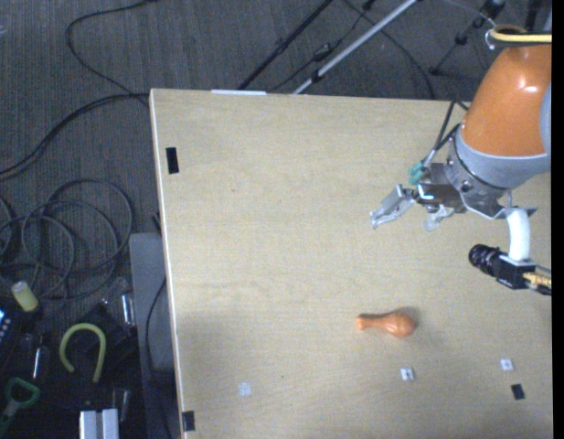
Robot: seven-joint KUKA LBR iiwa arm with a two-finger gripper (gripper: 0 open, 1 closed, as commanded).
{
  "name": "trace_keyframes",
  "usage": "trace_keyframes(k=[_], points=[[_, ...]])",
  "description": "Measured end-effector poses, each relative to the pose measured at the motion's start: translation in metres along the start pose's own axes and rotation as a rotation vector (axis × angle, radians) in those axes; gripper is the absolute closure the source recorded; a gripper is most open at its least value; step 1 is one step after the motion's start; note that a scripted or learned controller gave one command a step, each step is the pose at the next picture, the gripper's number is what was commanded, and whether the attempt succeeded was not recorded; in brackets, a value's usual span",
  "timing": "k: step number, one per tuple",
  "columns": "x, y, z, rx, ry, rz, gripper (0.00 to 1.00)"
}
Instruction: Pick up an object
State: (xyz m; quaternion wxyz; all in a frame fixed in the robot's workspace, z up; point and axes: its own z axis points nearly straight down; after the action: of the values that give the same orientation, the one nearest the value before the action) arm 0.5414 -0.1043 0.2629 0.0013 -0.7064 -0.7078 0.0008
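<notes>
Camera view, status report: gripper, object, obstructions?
Gripper above board, nothing between fingers. Orange pear-shaped object lying on wooden board, apart from gripper, nearer the camera. Nothing between them.

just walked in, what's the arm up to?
The grey KUKA arm with the orange band reaches in from the right over the light wooden board. Its hand sits above and apart from the small orange pear-shaped object, which lies on its side on the board. Nothing is held; the pick isn't done yet.
</notes>
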Motion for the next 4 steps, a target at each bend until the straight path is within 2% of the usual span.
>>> trace_keyframes(k=[1,2,3,4], points=[[-0.078,0.014,0.024,-0.001,-0.002,-0.032,0.00],[-0.108,0.127,0.066,-0.001,-0.004,-0.081,0.00],[-0.119,0.127,0.119,-0.002,-0.004,-0.261,0.00],[-0.118,0.128,0.178,-0.002,-0.003,-0.465,0.00]])
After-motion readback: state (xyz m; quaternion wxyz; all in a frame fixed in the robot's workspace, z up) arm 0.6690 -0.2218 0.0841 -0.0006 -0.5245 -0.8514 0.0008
